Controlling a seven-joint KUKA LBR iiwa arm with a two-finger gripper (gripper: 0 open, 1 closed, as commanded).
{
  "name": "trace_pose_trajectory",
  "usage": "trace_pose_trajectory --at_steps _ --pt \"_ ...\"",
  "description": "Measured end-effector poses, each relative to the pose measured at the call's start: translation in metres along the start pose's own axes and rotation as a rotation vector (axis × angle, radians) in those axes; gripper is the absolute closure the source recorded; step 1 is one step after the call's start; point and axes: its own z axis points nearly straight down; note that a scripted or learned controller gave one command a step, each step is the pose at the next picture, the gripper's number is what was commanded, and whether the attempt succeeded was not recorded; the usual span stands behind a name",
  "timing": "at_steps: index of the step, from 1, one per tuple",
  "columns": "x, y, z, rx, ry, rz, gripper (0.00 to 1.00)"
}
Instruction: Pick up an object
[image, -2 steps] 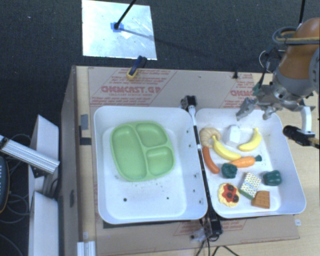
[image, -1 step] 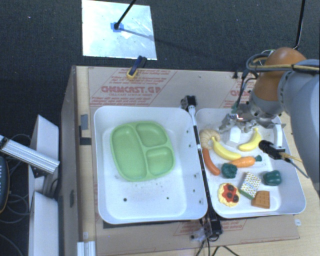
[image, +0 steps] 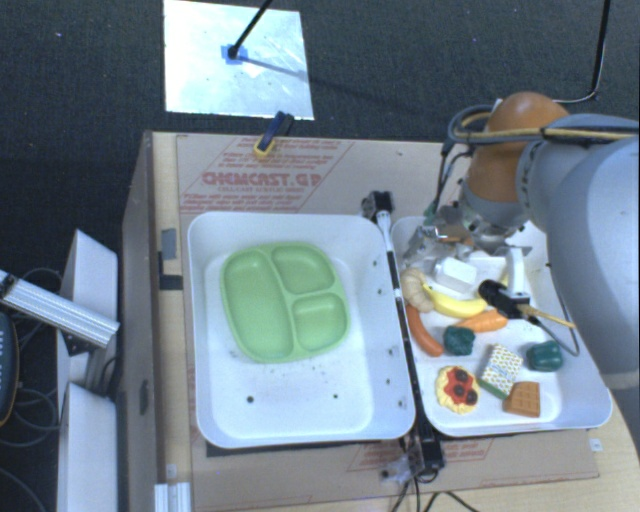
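The right bin (image: 592, 398) holds several toy foods. A yellow banana (image: 450, 303) lies near its left side, with an orange carrot (image: 487, 322) to the right of it and a red sausage (image: 423, 333) below it. Nearer the front are two dark green pieces (image: 459, 341) (image: 545, 354), a pizza slice (image: 457, 389), a pale sandwich block (image: 500, 369) and a brown waffle (image: 523, 400). My gripper (image: 445, 250) is low in the far part of this bin, just behind the banana. A white block (image: 460, 272) sits right under it.
The left bin (image: 300, 410) carries a green divided plate (image: 283, 300). A beige piece (image: 412, 287) rests against the wall between the bins. My grey arm (image: 580, 190) covers the right bin's far right corner.
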Motion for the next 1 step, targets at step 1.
trace_pose_trajectory --at_steps 1 --pt "-0.0009 0.0009 -0.0112 -0.003 -0.001 -0.002 1.0"
